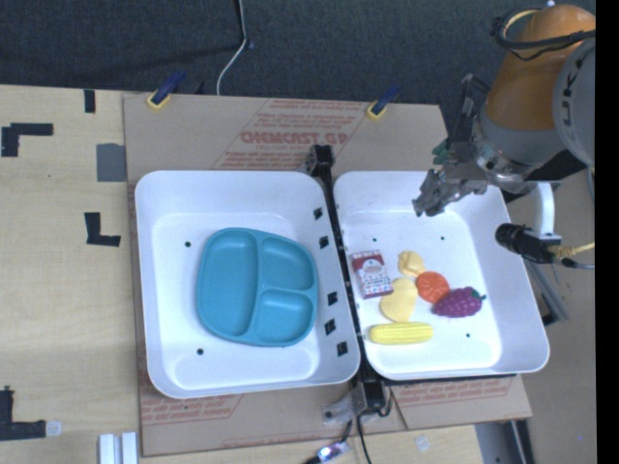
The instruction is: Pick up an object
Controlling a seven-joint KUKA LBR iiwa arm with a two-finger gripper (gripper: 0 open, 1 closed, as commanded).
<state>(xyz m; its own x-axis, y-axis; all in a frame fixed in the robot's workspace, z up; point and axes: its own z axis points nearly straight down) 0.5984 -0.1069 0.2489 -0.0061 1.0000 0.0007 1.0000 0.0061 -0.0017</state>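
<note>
Small toy foods clustered in lower-middle of the right white bin [484, 356]: red-and-white little carton [370, 274], pale yellow pear-like piece [398, 303], orange-red round tomato-like piece [431, 285], purple grape bunch [457, 303], yellow corn cob [400, 333] lying long axis left-right nearest the bin's front wall; pieces mostly touching or just beside each other, carton slightly apart on the left. Dark two-finger gripper [430, 199] hangs over the bin's upper right area, so cluster lies down-left of it in view, well apart; nothing between the tips, cannot tell if released or clenched. Open white floor between gripper and cluster, likely clear approach; corn near wall probably tighter. Left white bin [164, 259] holds blue sectioned plastic tray [256, 286]
</note>
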